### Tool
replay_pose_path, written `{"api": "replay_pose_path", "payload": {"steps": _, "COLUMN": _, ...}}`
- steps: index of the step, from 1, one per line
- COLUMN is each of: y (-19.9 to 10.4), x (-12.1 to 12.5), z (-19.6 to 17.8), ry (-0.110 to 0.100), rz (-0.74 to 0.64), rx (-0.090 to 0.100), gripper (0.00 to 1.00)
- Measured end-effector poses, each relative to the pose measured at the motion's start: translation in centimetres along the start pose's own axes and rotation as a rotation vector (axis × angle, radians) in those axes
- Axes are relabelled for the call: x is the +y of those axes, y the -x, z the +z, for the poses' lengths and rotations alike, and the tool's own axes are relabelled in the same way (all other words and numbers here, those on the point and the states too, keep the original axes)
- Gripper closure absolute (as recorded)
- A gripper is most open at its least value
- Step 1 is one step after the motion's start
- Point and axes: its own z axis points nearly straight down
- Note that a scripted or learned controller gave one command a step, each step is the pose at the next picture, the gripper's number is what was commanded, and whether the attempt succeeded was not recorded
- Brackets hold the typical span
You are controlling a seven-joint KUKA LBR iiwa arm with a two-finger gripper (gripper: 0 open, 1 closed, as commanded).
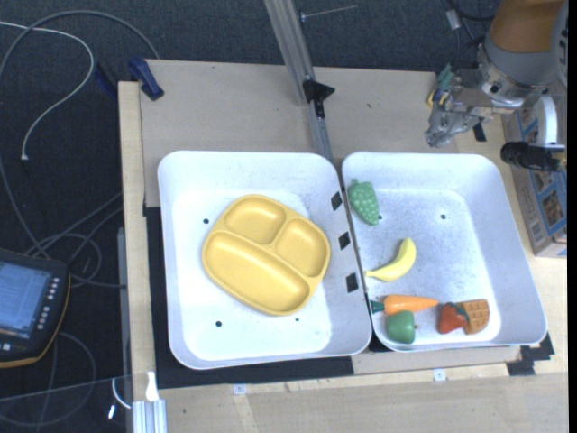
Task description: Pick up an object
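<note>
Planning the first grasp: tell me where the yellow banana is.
The curved yellow toy banana lies mid-floor in the right white bin, below the green grape bunch and above the orange carrot.

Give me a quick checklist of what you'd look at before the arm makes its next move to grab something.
1. Things to pick lie in the right bin: ok; grapes, banana, carrot.
2. Banana has free space around it: ok.
3. Pincer positioned over a target: not ok; it hangs beyond the bin's far edge.
4. Pincer open: cannot tell.
5. Yellow plate out of the way: ok, it sits in the left bin.
</note>
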Motion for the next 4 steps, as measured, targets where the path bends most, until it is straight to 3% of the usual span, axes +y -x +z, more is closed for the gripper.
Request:
{"api": "replay_pose_path", "payload": {"steps": 2, "y": -11.4, "x": -0.9, "z": 2.5, "ry": -0.001, "rz": -0.001, "rx": 0.0, "gripper": 1.0}}
{"api": "replay_pose_path", "payload": {"steps": 4, "y": -20.9, "x": -1.9, "z": 2.9, "ry": -0.002, "rz": -0.001, "rx": 0.0, "gripper": 1.0}}
